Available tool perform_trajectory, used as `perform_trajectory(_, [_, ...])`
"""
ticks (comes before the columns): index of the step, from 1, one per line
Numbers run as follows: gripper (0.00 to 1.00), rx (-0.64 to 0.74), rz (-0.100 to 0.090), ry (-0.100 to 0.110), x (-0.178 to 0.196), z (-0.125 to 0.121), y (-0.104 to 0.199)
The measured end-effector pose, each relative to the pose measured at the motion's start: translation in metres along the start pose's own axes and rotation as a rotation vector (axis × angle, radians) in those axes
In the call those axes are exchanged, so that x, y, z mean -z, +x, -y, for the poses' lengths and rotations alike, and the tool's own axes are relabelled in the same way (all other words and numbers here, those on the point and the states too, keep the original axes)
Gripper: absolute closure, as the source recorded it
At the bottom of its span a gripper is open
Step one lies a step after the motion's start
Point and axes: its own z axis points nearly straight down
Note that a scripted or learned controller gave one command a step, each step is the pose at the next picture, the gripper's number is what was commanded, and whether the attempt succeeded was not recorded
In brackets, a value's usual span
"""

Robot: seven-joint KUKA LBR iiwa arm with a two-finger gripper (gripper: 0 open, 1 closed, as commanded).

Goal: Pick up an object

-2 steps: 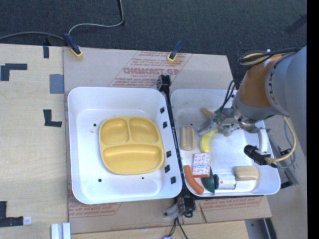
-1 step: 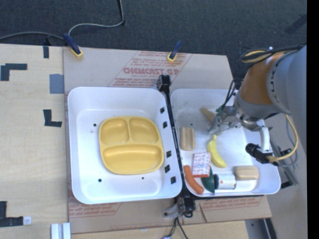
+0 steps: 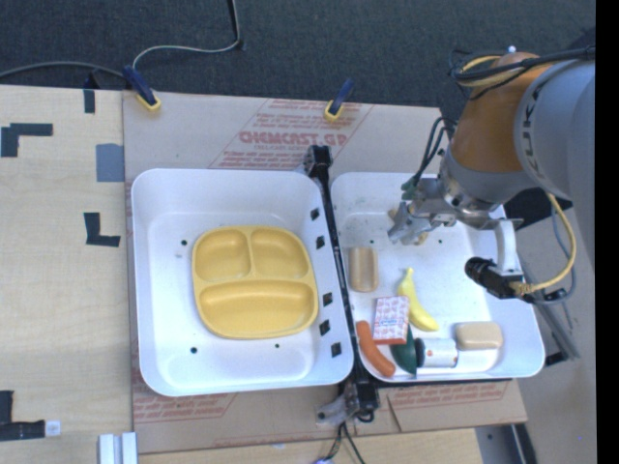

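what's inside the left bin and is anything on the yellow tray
The left bin holds one yellow divided tray. Its three compartments look bare, nothing resting on it. Whatever lies beneath the tray is covered and cannot be seen.

Dark carpet floor [image 3: 319, 17] behind bench; black cable [image 3: 228, 13] across it; light wooden benchtop [image 3: 53, 288], cardboard sheet [image 3: 280, 133] clamped on.

The cardboard sheet [image 3: 280, 133] under the bins carries red print reading "CHEMCAST GP", seen at a slant; smaller lines beneath it are too small to read.
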Motion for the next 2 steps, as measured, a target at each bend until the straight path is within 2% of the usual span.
perform_trajectory(1, [0.00, -0.001, 0.000, 0.001, -0.001, 0.000, 0.000])
perform_trajectory(2, [0.00, -0.002, 0.001, 0.001, -0.096, 0.001, -0.045])
